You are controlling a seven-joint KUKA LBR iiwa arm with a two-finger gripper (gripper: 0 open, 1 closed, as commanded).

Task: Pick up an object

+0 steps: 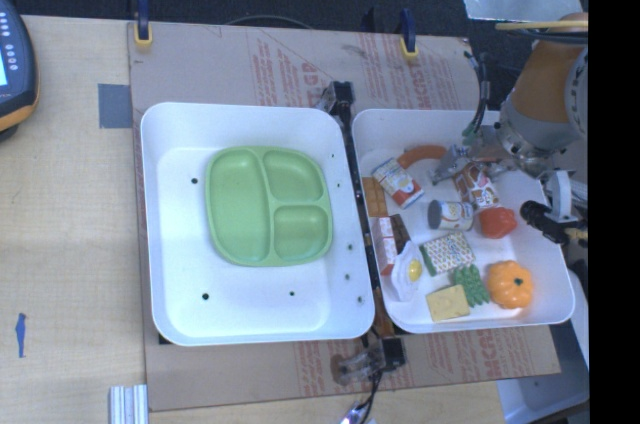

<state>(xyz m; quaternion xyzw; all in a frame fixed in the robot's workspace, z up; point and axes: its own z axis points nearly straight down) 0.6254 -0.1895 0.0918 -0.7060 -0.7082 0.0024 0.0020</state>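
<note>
The gripper (470, 155) hangs over a crinkled red packet (478, 186); its finger state cannot be told. Nearer lie a glossy round tomato (498, 222) and a ribbed orange pumpkin (509, 283).

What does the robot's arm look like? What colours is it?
The arm is fat, round and grey, with an orange band above the wrist. Its hand is dark metal with thin black cables running beside it, and is too small and cluttered to show more.

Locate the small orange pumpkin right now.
The pumpkin sits in the right bin, near its front right corner, just right of the broccoli and below the tomato.
</note>
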